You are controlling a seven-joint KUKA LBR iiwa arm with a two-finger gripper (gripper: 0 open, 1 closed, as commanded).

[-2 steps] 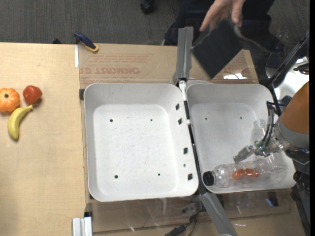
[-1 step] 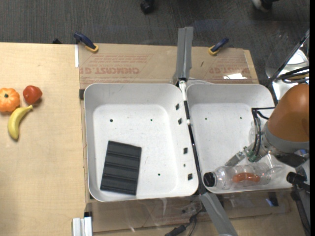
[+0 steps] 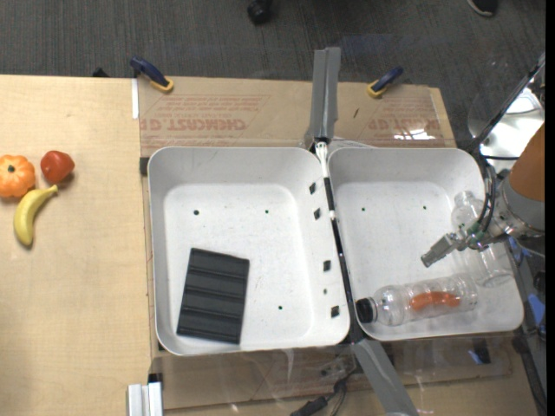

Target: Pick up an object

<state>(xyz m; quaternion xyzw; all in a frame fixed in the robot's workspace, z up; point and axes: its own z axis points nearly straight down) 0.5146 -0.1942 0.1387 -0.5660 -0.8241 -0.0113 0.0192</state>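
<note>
A clear plastic bottle [image 3: 421, 302] with a black cap and an orange patch inside lies on its side along the front of the right bin [image 3: 390, 189]. Another clear plastic item [image 3: 468, 206] rests against that bin's right wall. My gripper [image 3: 444, 249] hangs over the right part of this bin, just above the lying bottle and beside the clear item; the arm's orange band [image 3: 531, 176] is at the right edge. A black ribbed rectangular pad [image 3: 213, 295] lies flat in the front left of the left bin [image 3: 234, 180].
On the wooden table to the left lie an orange [image 3: 15, 177], a red fruit [image 3: 57, 166] and a banana [image 3: 31, 214]. Cardboard [image 3: 234, 115] held by two clamps sits behind the bins. A grey bar [image 3: 325, 85] runs back from the divide between them.
</note>
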